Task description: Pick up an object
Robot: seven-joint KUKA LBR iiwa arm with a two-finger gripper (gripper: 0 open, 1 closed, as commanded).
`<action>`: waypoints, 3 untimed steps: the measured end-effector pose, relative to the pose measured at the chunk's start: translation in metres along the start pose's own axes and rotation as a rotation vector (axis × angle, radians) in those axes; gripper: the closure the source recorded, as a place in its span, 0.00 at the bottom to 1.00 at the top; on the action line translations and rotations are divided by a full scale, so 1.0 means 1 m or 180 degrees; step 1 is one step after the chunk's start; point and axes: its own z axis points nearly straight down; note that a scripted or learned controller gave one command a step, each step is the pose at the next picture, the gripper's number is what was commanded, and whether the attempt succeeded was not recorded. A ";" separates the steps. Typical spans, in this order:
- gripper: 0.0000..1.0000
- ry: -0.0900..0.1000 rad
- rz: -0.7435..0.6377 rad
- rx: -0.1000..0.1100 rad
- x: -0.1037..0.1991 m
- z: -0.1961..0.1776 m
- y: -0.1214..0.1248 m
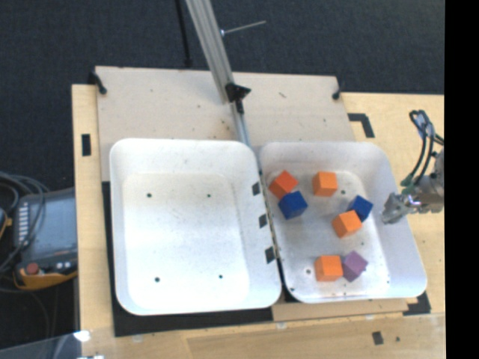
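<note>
Hand (395,209) hovers over the right bin's (404,264) outer rim; grip state I cannot tell. Nearest targets sit just inward: the blue cube (361,207), touching the orange cube (346,223) beyond it.

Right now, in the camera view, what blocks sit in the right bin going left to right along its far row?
Orange block → blue block → orange block → blue block, then the gripper at the bin's right rim.
</note>
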 end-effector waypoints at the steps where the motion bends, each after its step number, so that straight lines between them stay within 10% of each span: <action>1: 1.00 0.0011 -0.0008 0.0019 0.049 0.013 0.011; 3: 1.00 0.0016 -0.0014 0.0021 0.165 0.030 0.035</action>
